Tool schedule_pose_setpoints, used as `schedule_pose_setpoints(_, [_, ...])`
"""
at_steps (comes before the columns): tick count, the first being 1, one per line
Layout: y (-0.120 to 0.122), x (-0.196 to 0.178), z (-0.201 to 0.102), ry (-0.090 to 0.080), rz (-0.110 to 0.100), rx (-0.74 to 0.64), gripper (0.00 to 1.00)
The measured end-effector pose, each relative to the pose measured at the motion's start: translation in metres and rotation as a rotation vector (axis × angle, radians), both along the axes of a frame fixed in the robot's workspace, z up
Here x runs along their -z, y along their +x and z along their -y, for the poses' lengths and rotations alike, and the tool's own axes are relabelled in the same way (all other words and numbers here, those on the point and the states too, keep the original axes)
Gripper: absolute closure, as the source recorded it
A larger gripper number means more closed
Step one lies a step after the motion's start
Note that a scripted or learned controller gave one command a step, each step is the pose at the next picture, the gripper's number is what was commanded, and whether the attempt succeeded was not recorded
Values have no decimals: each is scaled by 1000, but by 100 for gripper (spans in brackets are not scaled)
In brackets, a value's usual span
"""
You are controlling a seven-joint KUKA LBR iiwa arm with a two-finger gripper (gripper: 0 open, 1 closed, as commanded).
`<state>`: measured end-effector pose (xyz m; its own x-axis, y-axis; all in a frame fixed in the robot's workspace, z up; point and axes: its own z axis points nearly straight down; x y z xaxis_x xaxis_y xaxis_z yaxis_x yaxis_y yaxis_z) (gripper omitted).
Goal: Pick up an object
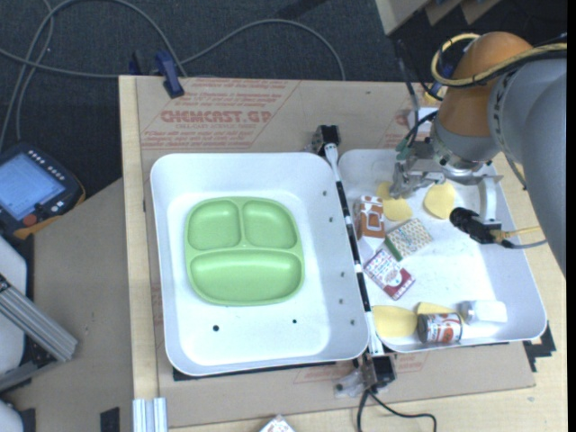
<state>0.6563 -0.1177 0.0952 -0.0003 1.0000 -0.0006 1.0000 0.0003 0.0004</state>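
Bins: two shallow white ones side by side on the desk [225,106]. Left bin [171,241] holds a green divided plate [243,250], long axis running left to right.

Right bin [526,309] holds:
- yellow pieces, one at the far middle [440,200], one beside a small brown packet [371,218], one at the near edge [391,320];
- checked packet [409,238], tilted;
- red and white packet [389,272], tilted;
- can [441,328] lying on its side, long axis left to right;
- white tube [483,312], cap pointing left.

Hand [407,176]: low over the far part of the right bin; open or closed cannot be told.
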Motion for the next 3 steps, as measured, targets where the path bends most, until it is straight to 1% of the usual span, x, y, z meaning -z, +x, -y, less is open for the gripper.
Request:
schedule_pose_setpoints(1, [0,0,0,0,0,0,0])
schedule_pose_setpoints(2, [7,10,9,0,1,0,0])
schedule_pose_setpoints(3, [-2,10,10,0,-2,0,0])
